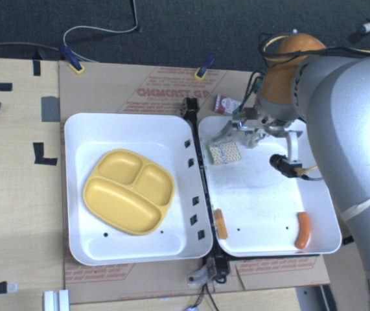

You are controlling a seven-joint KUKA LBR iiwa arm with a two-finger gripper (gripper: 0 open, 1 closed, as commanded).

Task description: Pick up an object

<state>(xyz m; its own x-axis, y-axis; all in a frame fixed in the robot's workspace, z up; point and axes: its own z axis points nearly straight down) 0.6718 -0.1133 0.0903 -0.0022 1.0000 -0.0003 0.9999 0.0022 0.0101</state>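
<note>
Camera view, looking down at a slant, gives us two white bins side by side on a bench. We see the left bin [81,238] holding a yellow divided tray [128,190]. In the right bin [262,238] we count three small things: a pale speckled packet [224,153] near the far left corner, an orange stick [220,224] by the near left wall, and an orange sausage-shaped toy [302,230] at the near right corner.

We see the grey arm entering from the right, with the gripper [243,132] low over the far end of the right bin. We cannot tell how wide its fingers stand; the metal parts blur together there.

The packet lies just beside the gripper, toward the left and slightly nearer us, and we judge it the likeliest target. Its long axis runs roughly across the bin, left to right. Whether a fingertip touches it, we cannot say. The two orange things lie well apart from the gripper.
</note>
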